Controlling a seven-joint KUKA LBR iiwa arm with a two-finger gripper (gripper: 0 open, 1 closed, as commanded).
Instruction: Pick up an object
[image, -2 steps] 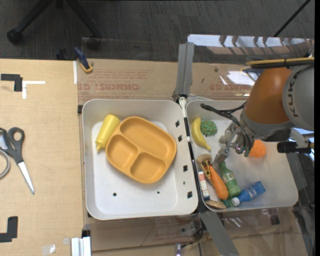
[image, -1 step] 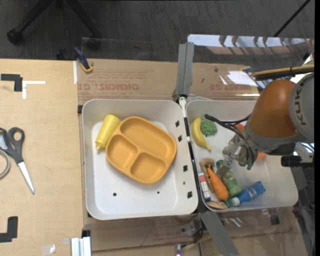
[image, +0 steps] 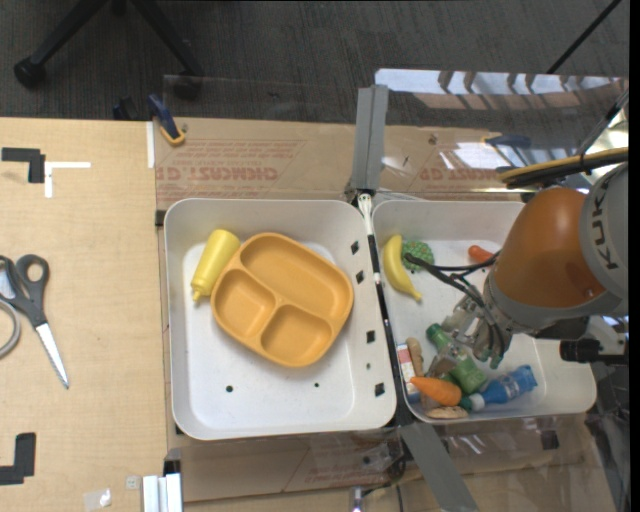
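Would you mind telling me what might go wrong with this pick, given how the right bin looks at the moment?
1. The hand sits low over a tight heap: carrot, green bottle and blue bottle touch or overlap, so it may catch two things or none.
2. That heap lies near the right bin's front wall, so the fingers might strike the wall.

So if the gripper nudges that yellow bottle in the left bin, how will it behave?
The yellow bottle lies on its side against the orange divided plate, so it would probably roll. It looks like smooth plastic, likely light and a bit slippery. The plate may block rolling rightward.
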